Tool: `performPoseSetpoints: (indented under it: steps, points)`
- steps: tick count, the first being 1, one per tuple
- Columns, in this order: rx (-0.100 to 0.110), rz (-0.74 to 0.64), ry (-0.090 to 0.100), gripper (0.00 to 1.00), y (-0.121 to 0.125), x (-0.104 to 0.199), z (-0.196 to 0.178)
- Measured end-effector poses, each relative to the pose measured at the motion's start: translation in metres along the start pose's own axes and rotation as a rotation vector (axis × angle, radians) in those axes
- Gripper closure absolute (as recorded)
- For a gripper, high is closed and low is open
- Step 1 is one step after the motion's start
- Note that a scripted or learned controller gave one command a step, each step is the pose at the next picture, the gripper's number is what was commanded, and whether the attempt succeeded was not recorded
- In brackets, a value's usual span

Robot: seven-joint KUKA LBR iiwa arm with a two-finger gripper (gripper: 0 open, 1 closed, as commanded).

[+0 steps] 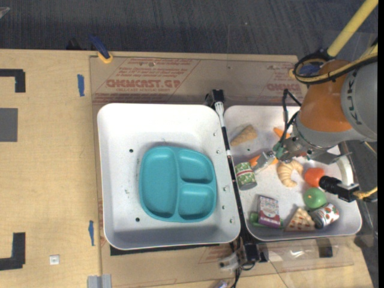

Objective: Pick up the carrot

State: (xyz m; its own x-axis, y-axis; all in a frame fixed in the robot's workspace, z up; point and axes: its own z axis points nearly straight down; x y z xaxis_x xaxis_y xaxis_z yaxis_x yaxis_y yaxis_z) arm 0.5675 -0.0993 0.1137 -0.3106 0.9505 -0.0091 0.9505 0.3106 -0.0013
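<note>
Carrot (258, 159): small, orange, slim, lying in right bin (354, 224) beside tool (277, 153).

A divided tray (177, 183) lies in the left bin (114, 161).

the bench (42, 161) has a light brown top, like cardboard. on it two shallow white bins stand side by side, with their near edges touching. the left bin (114, 161) is the wider one. the right bin (351, 221) is at the right end of the bench. behind the bins a flat cardboard sheet (180, 77) with red print lies on the top. small pieces of blue tape (80, 84) are stuck near its left side. on the far left there are black corner marks (18, 80) and a grey square (8, 125).
</note>
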Motion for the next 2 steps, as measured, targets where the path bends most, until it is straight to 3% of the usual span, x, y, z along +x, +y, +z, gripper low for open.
performPoseSetpoints:
  steps: [1, 2]
  points:
    - [-0.01, 0.075, 0.003, 0.0, 0.041, -0.013, 0.025]
    - [-0.008, 0.028, 0.003, 0.0, 0.018, -0.085, 0.026]
